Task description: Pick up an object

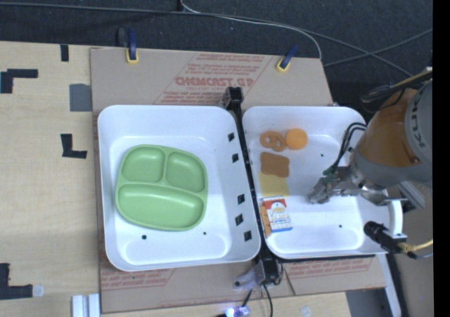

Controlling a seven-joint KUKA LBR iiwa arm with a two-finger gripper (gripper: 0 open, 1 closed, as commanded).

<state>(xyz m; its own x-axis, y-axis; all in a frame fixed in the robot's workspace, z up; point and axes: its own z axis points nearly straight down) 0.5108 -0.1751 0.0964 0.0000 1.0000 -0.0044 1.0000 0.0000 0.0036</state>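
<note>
1. The pickable things lie in the right bin (330,242), in a column along its left side: a pretzel-like ring (273,141) and an orange round piece (296,139) at the top, a brown slab (275,164) below them, a pale yellow slab (273,184) below that, and a small printed carton (276,214) nearest the front.
2. They look like toy food: light, stiff and smooth, so likely to slide under a glancing touch. The flat slabs lie low on the bin floor and offer little edge.
3. The carton seems the best pick: boxy, with parallel long sides to pinch across its short width.
4. The gripper (321,192) hangs low over the bare middle of the right bin, well apart from the column; whether it is apart or together I cannot tell.
5. The left bin (112,238) holds a green divided plate (162,188).
6. Red print on the cardboard (211,76) under the bins reads roughly "CHEMCAST GP". The carton's red and white label is too small to read.
</note>
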